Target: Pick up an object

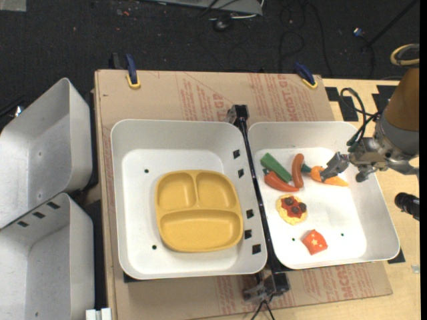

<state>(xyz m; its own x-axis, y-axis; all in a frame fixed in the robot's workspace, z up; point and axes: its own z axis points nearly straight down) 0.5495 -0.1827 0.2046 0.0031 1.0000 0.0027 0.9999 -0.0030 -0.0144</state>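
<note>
Camera view: gripper low over the right bin, fingers pinching an orange carrot near the far right. Just left, red sausage, green strip, red pepper; nearer, small pizza, red wedge. Left bin bearing a yellow divided tray.

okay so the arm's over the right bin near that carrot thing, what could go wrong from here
1. The gripper sits at the orange carrot piece, close to the right bin's far wall; the small piece could slip away or get pushed against it.
2. The green piece, the sausage and the red chili lie crowded together nearby, so a sweep toward them might knock several instead of lifting one.
</note>
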